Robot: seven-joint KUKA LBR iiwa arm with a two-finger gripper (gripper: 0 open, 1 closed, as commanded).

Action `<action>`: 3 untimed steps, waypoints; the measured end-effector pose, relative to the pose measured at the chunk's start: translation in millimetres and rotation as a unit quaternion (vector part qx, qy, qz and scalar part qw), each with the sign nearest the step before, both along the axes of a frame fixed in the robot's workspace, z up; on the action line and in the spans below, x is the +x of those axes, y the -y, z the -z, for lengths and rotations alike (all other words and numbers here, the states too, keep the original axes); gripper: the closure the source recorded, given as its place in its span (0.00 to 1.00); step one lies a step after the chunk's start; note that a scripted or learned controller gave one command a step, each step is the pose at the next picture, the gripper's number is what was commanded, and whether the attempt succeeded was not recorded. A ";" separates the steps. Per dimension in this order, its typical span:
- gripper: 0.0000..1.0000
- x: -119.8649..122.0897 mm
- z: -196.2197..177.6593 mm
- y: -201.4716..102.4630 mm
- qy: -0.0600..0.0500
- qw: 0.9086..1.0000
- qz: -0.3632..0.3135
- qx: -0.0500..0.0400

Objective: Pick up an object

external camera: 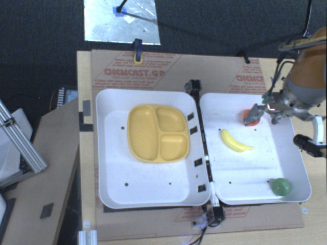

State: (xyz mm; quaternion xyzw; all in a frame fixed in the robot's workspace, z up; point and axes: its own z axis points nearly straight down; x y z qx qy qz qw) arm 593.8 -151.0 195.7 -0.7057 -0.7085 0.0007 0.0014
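Observation:
A yellow banana (pixel 235 141) lies in the middle of the right bin (pixel 294 152). A green ball-like fruit (pixel 280 186) rests in that bin's near right corner. A small orange-red object (pixel 251 117) sits near the bin's far edge. The gripper (pixel 266 110) hangs low over the bin's far right part, right beside the orange-red object and touching or almost touching it. The arm's orange band (pixel 309 68) rises above it at the right.
In the left bin (pixel 110 137) lies a yellow divided plate (pixel 157 133). A black divider with clips (pixel 200 137) runs between the bins. A foil sheet (pixel 121 13) lies on the floor beyond the bench.

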 end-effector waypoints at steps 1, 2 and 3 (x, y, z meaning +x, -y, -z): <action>0.00 5.7 52.5 8.2 0.000 1.000 0.002 -0.001; 0.00 5.3 104.8 7.6 0.000 1.000 0.002 0.000; 1.00 7.4 90.9 8.4 0.004 1.000 0.002 -0.001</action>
